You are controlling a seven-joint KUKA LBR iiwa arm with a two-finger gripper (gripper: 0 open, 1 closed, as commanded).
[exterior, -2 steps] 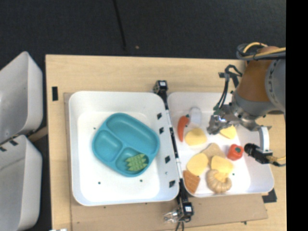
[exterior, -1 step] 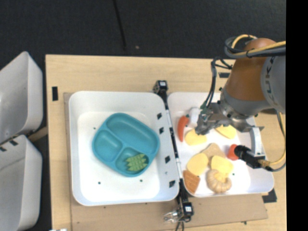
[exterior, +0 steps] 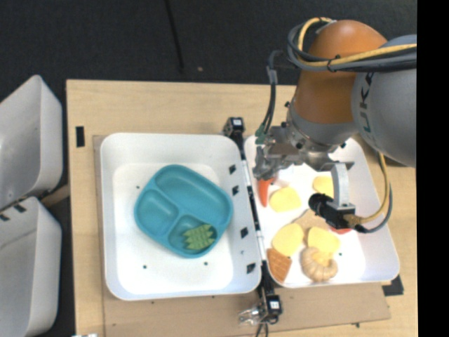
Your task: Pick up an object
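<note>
Croissant [exterior: 318,264] front of right bin [exterior: 375,258], among yellow pieces | pincer [exterior: 265,166] low at bin's left wall above orange carrot-like piece [exterior: 264,192]; grip cannot tell | step: reaching; next: descend, close.

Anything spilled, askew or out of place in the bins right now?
Nothing stands out. The blue tray sits turned at an angle in the left bin, a green piece inside it; the toy foods lie within the right bin.

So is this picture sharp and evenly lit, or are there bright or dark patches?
Camera view: slightly soft throughout; the white bins are almost washed out, the floor beyond the bench is very dark, the arm shades the right bin's far end, and its orange band has a mild sheen.
</note>
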